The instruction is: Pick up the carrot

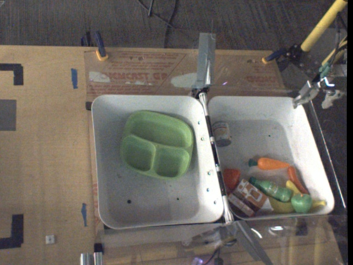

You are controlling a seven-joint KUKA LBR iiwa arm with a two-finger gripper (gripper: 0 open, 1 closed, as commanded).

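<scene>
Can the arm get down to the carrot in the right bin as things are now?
Probably yes. The carrot lies on the open floor of the right bin, uncovered, with bare floor on its far side. The end effector sits above the bin's far right corner. The green bottle lies close on the near side.

- Bins [110, 203] are looking like smooth white plastic.
- Plate [157, 144] is showing matt green plastic.
- Bench [44, 148] is looking like pale matt wood.
- Carrot [273, 163] is appearing smooth, plastic-like.

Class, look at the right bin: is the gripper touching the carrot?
Apart. The camera view shows the gripper at the right bin's top right corner, while the carrot lies lower in the bin, with bare white floor between them.
</scene>
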